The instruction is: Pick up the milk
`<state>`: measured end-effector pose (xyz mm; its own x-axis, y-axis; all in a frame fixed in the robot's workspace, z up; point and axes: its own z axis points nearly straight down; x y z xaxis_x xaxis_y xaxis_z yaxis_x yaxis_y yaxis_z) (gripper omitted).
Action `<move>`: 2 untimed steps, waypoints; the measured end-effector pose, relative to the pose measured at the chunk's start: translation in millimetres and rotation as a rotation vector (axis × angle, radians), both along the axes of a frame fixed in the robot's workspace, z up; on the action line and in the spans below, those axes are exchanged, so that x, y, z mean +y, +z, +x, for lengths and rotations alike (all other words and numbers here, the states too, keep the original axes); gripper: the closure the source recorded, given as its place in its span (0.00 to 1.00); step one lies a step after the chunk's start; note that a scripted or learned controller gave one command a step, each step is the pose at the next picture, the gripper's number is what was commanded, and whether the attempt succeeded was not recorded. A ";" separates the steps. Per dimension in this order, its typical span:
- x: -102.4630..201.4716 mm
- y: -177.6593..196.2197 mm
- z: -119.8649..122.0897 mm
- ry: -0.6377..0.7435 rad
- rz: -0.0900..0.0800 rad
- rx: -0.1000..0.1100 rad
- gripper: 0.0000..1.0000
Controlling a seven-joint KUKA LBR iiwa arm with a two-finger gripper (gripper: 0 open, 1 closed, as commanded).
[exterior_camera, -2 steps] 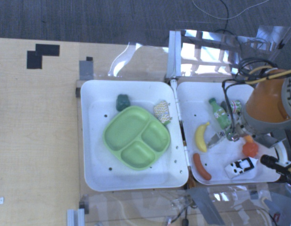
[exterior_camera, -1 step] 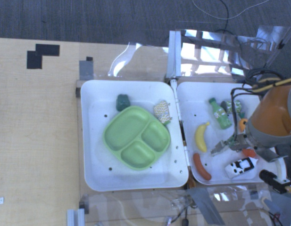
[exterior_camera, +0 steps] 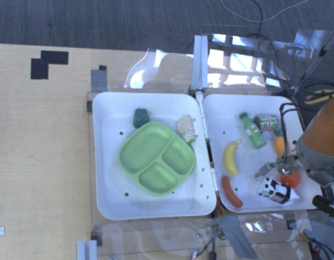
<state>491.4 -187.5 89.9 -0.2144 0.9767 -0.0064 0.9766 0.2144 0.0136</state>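
Gripper (exterior_camera: 277,169) state unclear, its blurred tip partly hiding the milk (exterior_camera: 275,190).

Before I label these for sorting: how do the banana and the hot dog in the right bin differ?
The banana is yellow and curved; the hot dog is reddish-orange and nearly straight. The banana lies mid-bin, running nearly up-down; the hot dog lies at a slant by the near wall. Both lie flat in the right bin, apart from each other.
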 end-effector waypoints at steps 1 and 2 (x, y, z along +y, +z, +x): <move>43.5 51.7 17.0 0.045 0.002 0.008 0.00; 17.0 -0.6 -0.5 0.166 0.000 0.003 0.00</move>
